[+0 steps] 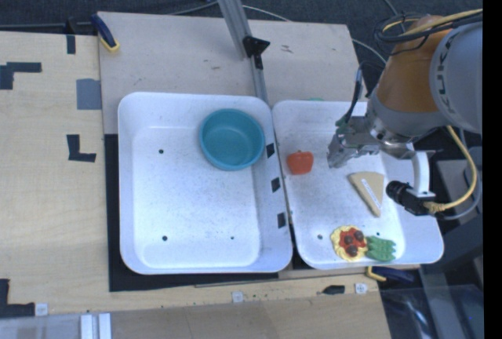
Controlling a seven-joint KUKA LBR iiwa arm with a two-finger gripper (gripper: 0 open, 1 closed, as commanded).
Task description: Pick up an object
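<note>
Camera view shows the gripper (pixel 343 154) low over the right bin (pixel 314 239), just beside a small red-orange object (pixel 299 163), its finger spread impossible to tell, with a pale wedge (pixel 369 190) and a yellow-red-green toy (pixel 362 244) nearby, and a teal bowl (pixel 231 139) in the left bin (pixel 188 235).

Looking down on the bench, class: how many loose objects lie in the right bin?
3: a red piece near its left wall, a tan wedge mid-bin, a yellow-and-green toy at the front edge. The arm may hide others.
</note>
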